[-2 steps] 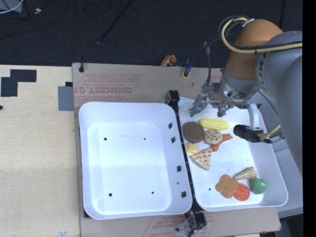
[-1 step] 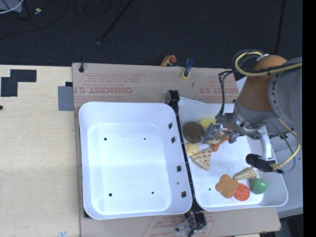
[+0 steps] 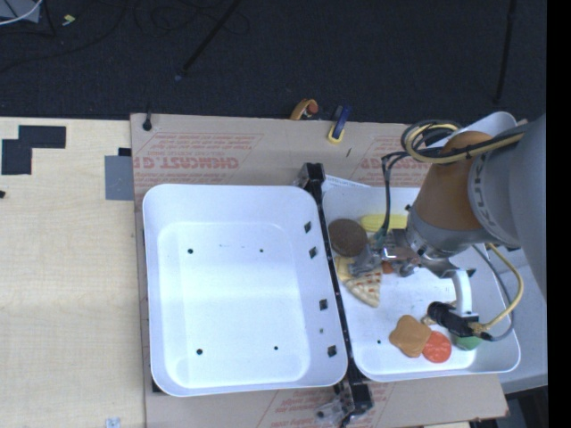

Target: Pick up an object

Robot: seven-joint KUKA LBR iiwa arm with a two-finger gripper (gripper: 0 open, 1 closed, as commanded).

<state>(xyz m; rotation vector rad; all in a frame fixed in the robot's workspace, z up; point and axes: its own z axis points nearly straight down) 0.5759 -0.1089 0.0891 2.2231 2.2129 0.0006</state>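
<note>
Looming nearest, the arm (image 3: 464, 194) hides how its gripper (image 3: 379, 259) stands over crowded toy food (image 3: 364, 285), so I cannot tell its opening; it risks a mispick.

i see the arm (image 3: 464, 199) reaching into the right bin (image 3: 500, 355), gripper (image 3: 379, 259) low among a brown disc (image 3: 347, 236), a pizza slice (image 3: 366, 286), a yellow piece (image 3: 384, 223). nearer me lie a cookie (image 3: 409, 335) and a red piece (image 3: 437, 348).

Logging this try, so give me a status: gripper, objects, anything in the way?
Gripper low in right bin, among the toys. Brown round piece and pizza slice beside it. No grasp visible. Left bin alongside.
</note>
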